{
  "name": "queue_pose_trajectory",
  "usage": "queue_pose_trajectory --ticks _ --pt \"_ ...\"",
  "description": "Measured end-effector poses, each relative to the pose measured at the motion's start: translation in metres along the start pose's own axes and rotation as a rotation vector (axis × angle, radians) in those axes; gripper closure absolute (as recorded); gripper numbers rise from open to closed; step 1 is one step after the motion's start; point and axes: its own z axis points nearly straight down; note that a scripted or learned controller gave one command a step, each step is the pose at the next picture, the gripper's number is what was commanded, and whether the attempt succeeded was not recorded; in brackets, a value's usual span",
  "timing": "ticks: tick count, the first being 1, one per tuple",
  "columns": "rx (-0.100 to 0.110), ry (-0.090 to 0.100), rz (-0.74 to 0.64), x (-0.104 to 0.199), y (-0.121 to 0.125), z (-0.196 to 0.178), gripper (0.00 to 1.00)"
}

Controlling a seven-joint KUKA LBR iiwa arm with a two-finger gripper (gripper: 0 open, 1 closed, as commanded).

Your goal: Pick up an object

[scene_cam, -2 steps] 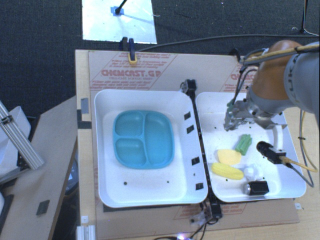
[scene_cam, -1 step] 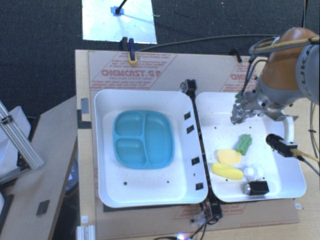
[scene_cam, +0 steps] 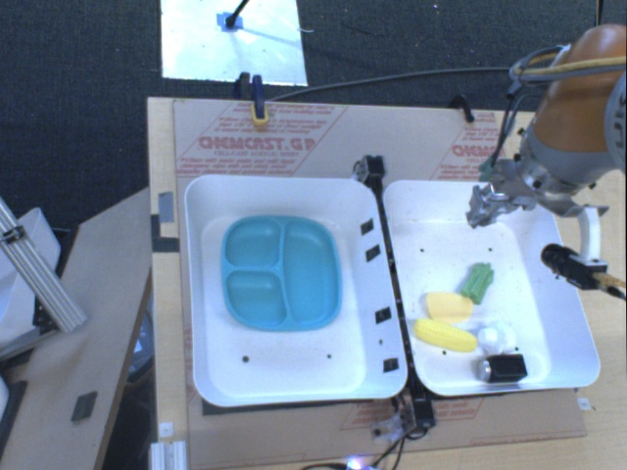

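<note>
The right bin (scene_cam: 431, 225) holds a green piece (scene_cam: 478, 282), a pale yellow piece (scene_cam: 449, 306), a yellow banana-like piece (scene_cam: 446, 336), a small white object (scene_cam: 493, 337) and a black cylinder (scene_cam: 506, 367), all clustered in its lower half. My gripper (scene_cam: 483, 209) hangs over the bin's upper right part, above and apart from the green piece. Nothing shows between its fingers.
The left bin (scene_cam: 211, 213) contains a blue divided plate (scene_cam: 282, 271). A black divider with clips (scene_cam: 382, 262) runs between the bins. The arm's orange band (scene_cam: 586, 96) and a black-and-white fitting (scene_cam: 578, 262) sit at the right bin's right side.
</note>
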Motion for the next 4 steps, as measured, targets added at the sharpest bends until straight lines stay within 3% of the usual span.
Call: queue_pose_trajectory --ticks 1,3,4 --pt "-0.001 0.000 -0.001 0.000 0.002 -0.054 1.00" --pt "0.006 0.003 -0.006 0.110 -0.007 -0.019 1.00" --pt "0.007 0.003 -0.006 0.157 -0.024 -0.016 1.00"
